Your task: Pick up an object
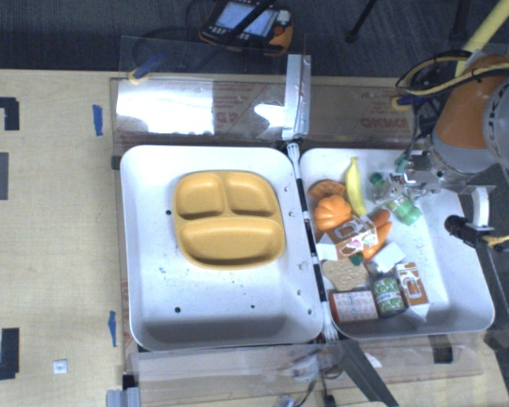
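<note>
So it's a light wood table [51, 227] with two shallow white bins side by side, dark floor behind with a pendant lying on it. The tool [405, 183] hangs over the upper part of the right bin [458, 303], near a small green item [407, 213]. Can't tell whether it's released or clenched, too much clutter and blur there.

Going outward: a banana [355, 186] just to its left, an orange pumpkin-looking thing [331, 213] past that, a carrot [376, 230] below, then crackers, a jar and small packets toward the near rim. The left bin [153, 312] holds a yellow divided tray [229, 217].

My take: everything's packed touching, so I'd go for something on the pile's edge, come straight down, and straddle its narrow side.
</note>
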Controlling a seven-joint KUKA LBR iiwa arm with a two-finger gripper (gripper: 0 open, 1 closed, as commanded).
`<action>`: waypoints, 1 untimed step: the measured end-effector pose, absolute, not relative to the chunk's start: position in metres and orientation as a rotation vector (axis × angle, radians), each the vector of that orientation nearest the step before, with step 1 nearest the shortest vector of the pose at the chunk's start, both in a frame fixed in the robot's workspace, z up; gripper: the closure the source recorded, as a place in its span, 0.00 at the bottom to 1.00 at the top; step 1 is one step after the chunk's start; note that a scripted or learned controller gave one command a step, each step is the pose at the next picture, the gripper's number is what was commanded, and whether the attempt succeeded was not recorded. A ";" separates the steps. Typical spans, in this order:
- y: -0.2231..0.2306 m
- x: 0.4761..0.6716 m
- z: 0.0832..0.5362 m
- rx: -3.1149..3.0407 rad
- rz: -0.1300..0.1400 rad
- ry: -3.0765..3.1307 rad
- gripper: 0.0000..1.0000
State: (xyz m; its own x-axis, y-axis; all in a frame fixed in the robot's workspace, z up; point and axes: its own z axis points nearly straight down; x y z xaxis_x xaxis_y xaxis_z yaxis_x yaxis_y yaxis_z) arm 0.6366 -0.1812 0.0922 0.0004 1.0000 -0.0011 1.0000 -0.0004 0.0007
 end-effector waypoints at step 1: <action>-0.088 0.668 0.193 2.285 -0.004 2.158 1.00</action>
